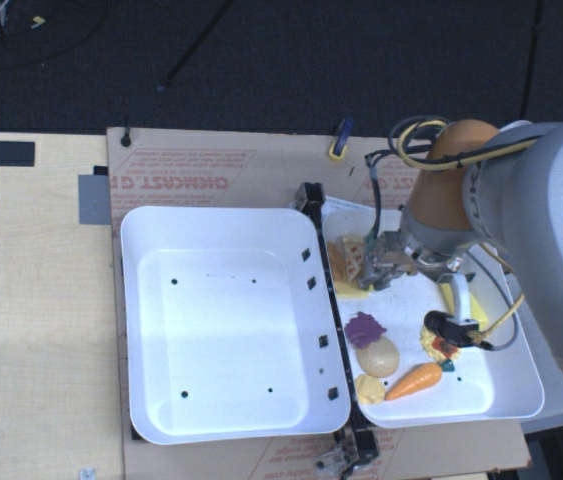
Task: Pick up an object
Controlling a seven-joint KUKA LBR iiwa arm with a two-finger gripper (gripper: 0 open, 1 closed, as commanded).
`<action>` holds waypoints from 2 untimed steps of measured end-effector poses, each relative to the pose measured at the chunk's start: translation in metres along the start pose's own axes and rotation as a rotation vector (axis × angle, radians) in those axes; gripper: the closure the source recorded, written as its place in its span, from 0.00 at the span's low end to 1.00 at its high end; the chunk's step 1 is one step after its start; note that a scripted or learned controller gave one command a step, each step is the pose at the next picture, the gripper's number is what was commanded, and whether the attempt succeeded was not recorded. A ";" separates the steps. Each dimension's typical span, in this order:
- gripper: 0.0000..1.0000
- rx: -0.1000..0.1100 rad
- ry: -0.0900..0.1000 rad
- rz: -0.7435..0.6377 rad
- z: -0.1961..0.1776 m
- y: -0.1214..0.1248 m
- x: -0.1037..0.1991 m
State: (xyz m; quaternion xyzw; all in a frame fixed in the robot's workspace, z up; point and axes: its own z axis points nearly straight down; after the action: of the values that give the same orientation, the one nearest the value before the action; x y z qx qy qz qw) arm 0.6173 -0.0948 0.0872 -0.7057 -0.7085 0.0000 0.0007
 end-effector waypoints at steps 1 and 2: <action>1.00 -0.012 0.003 -0.007 -0.108 0.027 0.102; 1.00 -0.005 0.001 -0.002 -0.168 0.028 0.156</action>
State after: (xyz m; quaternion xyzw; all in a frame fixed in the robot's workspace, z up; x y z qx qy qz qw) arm 0.6447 0.0615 0.2552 -0.7050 -0.7092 -0.0020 -0.0008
